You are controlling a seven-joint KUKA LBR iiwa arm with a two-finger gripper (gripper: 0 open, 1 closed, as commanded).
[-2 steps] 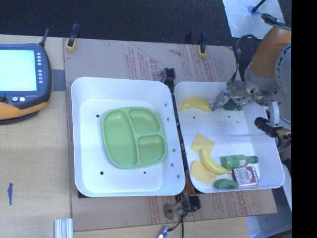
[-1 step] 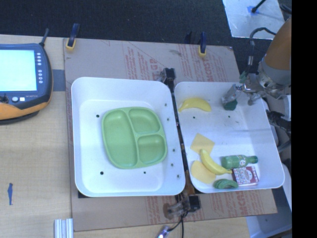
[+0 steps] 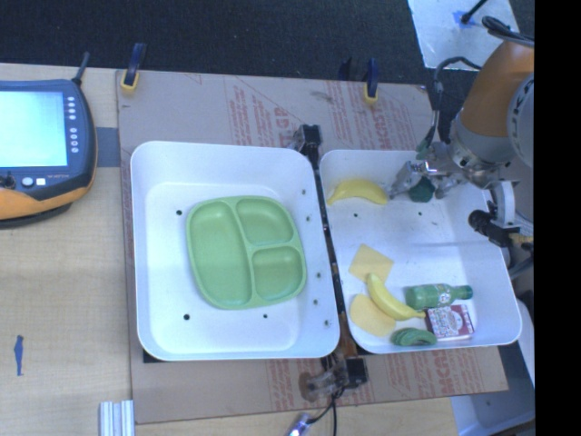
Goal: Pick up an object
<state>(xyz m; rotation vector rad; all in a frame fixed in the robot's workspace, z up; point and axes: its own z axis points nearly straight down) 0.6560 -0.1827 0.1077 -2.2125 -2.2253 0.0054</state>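
gripper (image 3: 419, 185) hovers low at the far side of the right bin (image 3: 490, 334), just right of a yellow banana (image 3: 359, 191); whether its fingers are apart cannot be told. risk: closing beside the banana, it may nudge it away and grasp nothing.

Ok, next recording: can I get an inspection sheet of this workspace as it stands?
Surface: brown cardboard sheet on a wooden bench, bearing two shallow white bins; left bin, right bin.
Job's things: right bin holds two yellow bananas, two pale yellow cheese-like slices, small green bottle, red-and-white packet, green lump.
Clutter: green three-compartment plastic tray in left bin.
Grippers: claw low over right bin's far end; finger state unclear.
Cables: dark cable at near edge.
Surroundings: orange-edged control pendant at left; clamps along far edge.
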